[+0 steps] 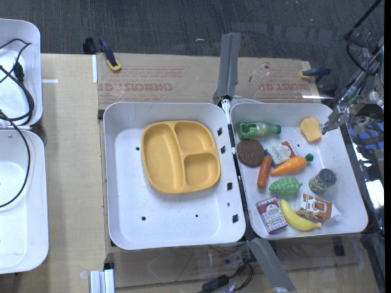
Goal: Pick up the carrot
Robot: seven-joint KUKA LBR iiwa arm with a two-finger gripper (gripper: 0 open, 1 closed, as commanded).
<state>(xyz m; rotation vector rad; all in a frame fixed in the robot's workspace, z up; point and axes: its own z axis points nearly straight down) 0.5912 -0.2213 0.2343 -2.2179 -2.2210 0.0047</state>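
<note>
The carrot [289, 165] lies in the middle of the right bin [353, 182], hemmed in closely: a small packet [280, 152] touches its upper side, a red sausage [264, 171] lies just left, and a green bumpy vegetable [285, 187] sits just below. A brown cookie [250, 152], green bottle [259, 129], yellow waffle piece [311, 129], tin can [322, 180], banana [297, 216] and two small cartons share that bin. The left bin [122, 182] holds a yellow divided plate [181, 156]. The gripper [335, 122] hovers at the right bin's upper right rim beside the waffle piece, well apart from the carrot; whether it is spread or closed cannot be told.
</note>
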